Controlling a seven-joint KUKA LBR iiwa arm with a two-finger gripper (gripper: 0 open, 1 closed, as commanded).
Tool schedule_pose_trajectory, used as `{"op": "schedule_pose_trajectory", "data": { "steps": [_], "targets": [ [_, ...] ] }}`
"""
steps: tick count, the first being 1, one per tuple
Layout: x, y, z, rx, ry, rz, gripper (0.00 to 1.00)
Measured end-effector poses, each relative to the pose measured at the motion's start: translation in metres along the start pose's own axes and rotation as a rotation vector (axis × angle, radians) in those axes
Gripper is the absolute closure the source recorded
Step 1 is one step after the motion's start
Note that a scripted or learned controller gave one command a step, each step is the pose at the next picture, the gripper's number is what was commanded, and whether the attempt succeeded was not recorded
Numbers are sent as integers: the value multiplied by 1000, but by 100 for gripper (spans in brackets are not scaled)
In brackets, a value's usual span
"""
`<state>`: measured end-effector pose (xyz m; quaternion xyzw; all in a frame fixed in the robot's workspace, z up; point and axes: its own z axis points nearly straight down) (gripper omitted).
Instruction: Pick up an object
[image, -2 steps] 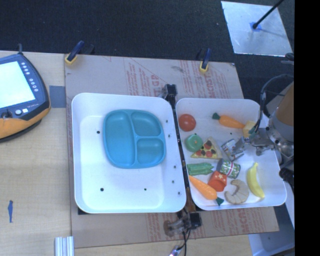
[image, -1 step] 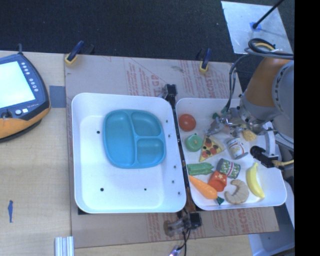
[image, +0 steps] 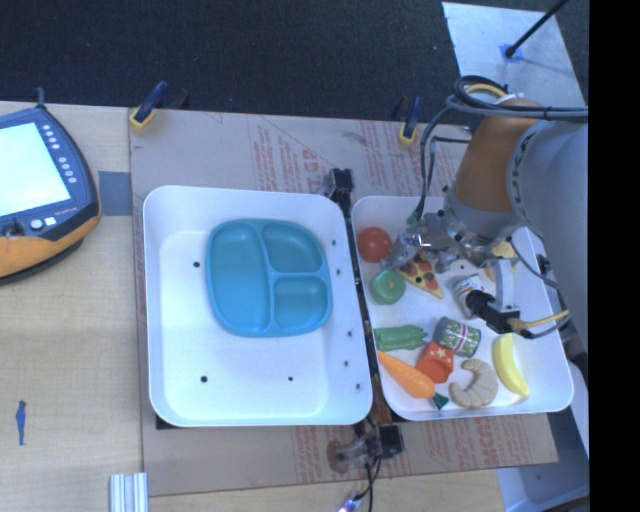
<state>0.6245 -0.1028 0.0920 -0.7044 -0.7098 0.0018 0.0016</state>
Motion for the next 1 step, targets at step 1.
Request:
{"op": "schedule_pose_trajectory", "data": {
  "steps": [1],
  "targets": [
    [-2,0,-11,2,0,-1,100]
  ]
}}
